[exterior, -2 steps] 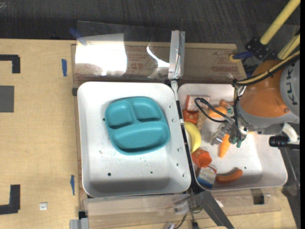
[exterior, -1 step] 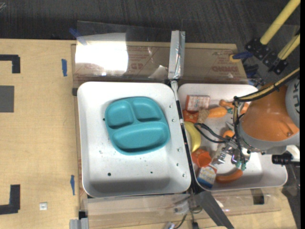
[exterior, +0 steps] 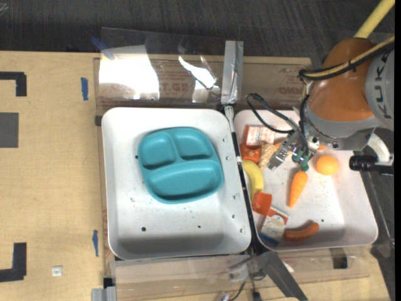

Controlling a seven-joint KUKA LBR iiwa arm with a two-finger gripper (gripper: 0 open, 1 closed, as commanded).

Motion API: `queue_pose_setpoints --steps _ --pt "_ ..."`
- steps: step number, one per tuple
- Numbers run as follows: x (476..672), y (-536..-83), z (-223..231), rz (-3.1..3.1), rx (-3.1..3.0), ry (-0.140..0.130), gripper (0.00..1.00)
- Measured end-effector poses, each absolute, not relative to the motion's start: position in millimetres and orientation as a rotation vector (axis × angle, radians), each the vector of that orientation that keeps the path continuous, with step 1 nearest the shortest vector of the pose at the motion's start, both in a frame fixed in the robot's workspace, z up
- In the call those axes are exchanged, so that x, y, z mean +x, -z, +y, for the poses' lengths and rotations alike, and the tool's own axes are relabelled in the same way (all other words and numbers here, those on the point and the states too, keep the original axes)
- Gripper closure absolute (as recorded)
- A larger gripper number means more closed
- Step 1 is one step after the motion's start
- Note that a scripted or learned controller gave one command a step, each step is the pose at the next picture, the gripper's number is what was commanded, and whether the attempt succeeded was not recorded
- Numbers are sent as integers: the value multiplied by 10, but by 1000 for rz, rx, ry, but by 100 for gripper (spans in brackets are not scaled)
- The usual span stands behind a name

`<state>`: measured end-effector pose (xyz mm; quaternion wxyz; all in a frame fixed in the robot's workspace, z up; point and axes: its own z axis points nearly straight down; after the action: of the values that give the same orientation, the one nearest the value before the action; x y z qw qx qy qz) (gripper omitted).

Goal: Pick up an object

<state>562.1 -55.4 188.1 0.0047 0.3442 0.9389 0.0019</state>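
The carrot (exterior: 297, 187) lies tip towards twelve o'clock; the gripper (exterior: 289, 151) hovers at its eleven o'clock, grip unreadable from here.

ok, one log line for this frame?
phase: reaching | claw: over right bin, near carrot | grasp: unconfirmed | left bin: teal tray

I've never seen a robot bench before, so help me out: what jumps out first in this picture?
The big teal divided plate lies alone in the left white bin. The right bin holds a jumble of toy food: a carrot, an orange, a banana and a sausage. Above that bin hangs the arm's orange band, with the gripper low over the food near the carrot's top.
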Motion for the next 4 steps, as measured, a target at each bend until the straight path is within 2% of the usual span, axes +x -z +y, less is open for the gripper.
queue_pose_setpoints --steps 1,2,3,4 --pt "5606 -1855 -566 2945 1082 -2 0" --pt "5233 -1551 -954 2964 1039 2 0" --pt "5180 -893 -1496 2911 1152 -3 0" --pt "6251 -1672 -1604 2876 1235 -3 0"
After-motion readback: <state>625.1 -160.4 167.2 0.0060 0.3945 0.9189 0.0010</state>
